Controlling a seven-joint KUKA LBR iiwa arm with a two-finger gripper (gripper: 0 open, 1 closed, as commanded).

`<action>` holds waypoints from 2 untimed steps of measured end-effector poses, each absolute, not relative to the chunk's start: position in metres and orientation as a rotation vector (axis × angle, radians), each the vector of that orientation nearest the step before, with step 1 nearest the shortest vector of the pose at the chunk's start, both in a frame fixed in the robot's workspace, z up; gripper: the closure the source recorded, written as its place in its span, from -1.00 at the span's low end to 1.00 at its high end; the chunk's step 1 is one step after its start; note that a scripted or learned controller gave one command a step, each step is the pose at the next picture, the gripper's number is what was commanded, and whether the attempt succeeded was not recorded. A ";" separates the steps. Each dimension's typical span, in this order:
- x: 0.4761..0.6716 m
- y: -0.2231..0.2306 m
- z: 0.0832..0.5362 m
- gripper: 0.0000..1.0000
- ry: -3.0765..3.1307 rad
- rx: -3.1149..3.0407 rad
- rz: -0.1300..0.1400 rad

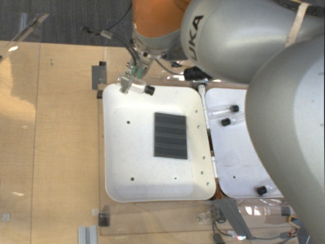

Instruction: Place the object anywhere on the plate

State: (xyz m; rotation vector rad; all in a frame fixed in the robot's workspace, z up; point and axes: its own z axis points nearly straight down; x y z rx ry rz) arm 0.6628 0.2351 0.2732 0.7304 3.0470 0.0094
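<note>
Single slanted view from above. The grey arm entered from the right and covered the upper right of the scene, hiding the right side of the right bin. Its orange band sat at the top centre, above the wrist.

The pale wooden desk carried two shallow white bins side by side, with dark carpet beyond its far edge. The left bin lay in full view. The right bin sat just beside it, their near rims almost touching.

A dark grey ribbed plate, rectangular, lay flat near the middle of the left bin, slightly towards that bin's right wall.

The hand hung at the far left corner of the left bin, at the rim and well apart from the plate. Whether it was apart or together could not be told, and nothing could be seen clamped in it.

Three small black things lay in the right bin. An upper piece and a middle piece were close together near the far end. A lower piece lay near the front rim, by the arm's edge. All three were apart from the plate and the hand. Which of them was the task's object could not be told.

A dark bracket stood on the desk just outside the left bin's far left corner.
</note>
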 end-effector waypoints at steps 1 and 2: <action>0.655 0.236 0.285 1.00 3.131 0.049 0.008; 0.666 0.236 0.294 1.00 3.024 -0.798 0.007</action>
